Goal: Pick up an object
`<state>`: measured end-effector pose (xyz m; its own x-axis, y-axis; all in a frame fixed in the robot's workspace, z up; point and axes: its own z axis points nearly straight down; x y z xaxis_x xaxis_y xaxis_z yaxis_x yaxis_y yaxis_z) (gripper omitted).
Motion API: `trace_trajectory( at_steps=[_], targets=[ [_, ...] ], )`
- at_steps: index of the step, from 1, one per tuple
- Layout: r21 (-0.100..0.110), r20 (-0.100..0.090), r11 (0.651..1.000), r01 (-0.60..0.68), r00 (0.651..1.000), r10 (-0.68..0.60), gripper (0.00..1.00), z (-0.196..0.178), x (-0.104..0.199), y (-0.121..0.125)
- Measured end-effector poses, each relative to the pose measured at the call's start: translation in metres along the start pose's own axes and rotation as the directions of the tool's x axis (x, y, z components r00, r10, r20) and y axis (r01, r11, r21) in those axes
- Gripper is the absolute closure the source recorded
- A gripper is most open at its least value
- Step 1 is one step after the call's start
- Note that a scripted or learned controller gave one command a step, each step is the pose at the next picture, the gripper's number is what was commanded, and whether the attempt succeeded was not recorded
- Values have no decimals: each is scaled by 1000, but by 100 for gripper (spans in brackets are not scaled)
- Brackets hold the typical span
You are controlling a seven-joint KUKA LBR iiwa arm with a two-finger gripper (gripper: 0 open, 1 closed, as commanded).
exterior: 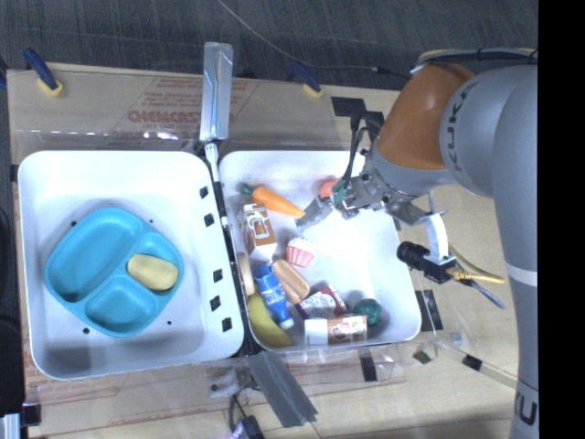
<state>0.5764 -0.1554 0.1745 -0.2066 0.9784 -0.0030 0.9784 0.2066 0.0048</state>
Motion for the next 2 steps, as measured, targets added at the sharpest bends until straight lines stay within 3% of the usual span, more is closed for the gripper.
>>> trace_trajectory(
  at_steps=[1, 2],
  targets=[
    [-20, 5, 998, 51, 999, -51, 0, 62, 33, 80],
    [-15, 5, 999, -45, 999, 45, 0, 68, 40, 80]
  ],
)
